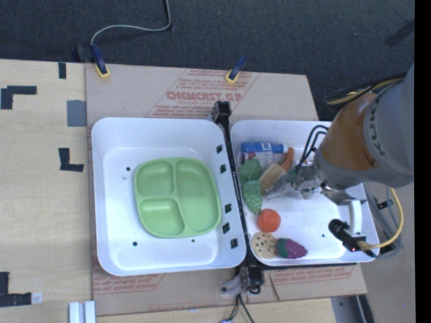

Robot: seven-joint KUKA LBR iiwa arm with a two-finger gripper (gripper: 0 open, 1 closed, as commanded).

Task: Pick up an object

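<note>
carrot (288, 158) steeply tilted, beside gripper (291, 182)

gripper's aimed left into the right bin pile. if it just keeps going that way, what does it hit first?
Most likely the tan wedge-shaped item, right in front of the gripper. The green leafy toys lie just beyond it. Depth is unclear from above, so it could pass over.

Two bins sit side by side on the counter (40, 147). A divided plate (178, 198) lies in the left bin (108, 180). The right bin (316, 247) holds a carton (262, 151) at back, a round fruit (269, 220) mid-bin, a cookie (264, 245) and berry (291, 249) in front.
</note>
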